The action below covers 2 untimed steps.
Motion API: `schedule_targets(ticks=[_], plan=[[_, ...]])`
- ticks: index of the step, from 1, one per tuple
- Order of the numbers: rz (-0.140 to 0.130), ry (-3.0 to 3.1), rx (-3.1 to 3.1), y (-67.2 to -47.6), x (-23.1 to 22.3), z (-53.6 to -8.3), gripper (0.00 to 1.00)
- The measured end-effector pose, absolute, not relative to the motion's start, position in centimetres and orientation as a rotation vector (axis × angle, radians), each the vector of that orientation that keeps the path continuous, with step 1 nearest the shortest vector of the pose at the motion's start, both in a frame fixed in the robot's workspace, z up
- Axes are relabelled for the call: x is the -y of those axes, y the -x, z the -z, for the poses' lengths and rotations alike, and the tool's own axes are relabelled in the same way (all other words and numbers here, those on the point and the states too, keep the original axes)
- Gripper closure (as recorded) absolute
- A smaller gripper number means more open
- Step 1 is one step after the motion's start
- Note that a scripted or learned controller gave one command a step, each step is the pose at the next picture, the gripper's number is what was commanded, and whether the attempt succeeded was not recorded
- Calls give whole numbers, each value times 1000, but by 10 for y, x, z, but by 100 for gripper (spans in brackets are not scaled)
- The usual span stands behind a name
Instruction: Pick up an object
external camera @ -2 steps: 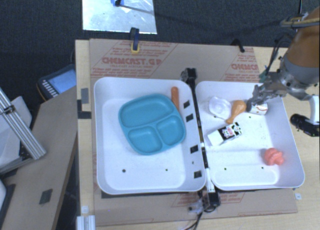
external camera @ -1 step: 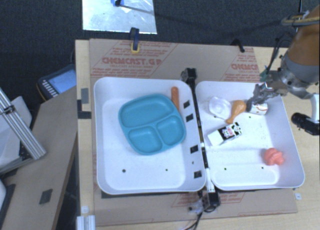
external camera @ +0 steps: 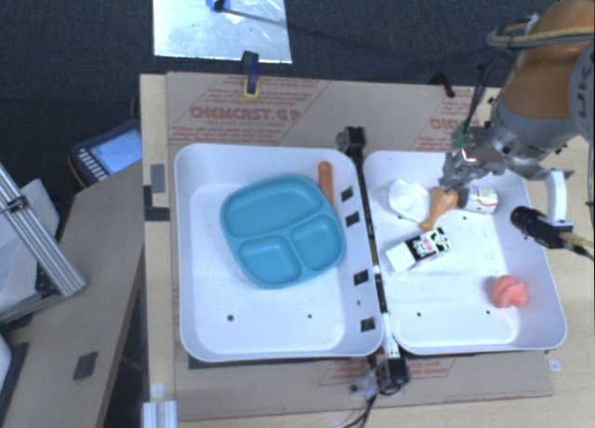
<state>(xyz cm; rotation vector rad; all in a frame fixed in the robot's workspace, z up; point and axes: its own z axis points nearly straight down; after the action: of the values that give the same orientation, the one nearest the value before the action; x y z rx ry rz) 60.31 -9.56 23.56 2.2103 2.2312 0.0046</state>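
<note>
Camera view, from above at a slant: two shallow white bins sit side by side on the surface, on a brown sheet with red print. The left bin (external camera: 214,324) holds a blue divided plate (external camera: 282,231), lying flat, with a slim orange-brown sausage (external camera: 324,180) just beside its upper right edge, close to the strip of black clips (external camera: 358,221) between the bins.

The right bin (external camera: 465,324) is more crowded. An orange carrot-shaped piece (external camera: 439,207) lies tilted in its upper half, narrow end towards the lower left. A white lump (external camera: 406,198) lies just to its left, and a small white-and-orange pot (external camera: 482,199) on its side lies just to its right. Below it, nearly touching its tip, is a black-and-white carton (external camera: 420,249). A pink lump (external camera: 508,291) lies well apart, near the right wall.

The arm (external camera: 548,73), orange above and grey at the wrist, reaches in from the right over the upper right corner of the right bin and bends downward. The gripper (external camera: 460,173) points down at the wide upper end of the orange carrot-shaped piece and seems to meet it. The gripper's own body hides the contact, so whether it is apart, together or clamped on the piece cannot be told. The white-and-orange pot lies close to the gripper's right side.
</note>
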Motion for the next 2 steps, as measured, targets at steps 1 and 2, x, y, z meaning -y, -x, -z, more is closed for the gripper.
schedule_targets(ticks=[1, 2], plan=[[-2, -2212, -2232, -594, 45, -224, 100], [-4, -2210, -2234, -588, -18, -228, 100]])
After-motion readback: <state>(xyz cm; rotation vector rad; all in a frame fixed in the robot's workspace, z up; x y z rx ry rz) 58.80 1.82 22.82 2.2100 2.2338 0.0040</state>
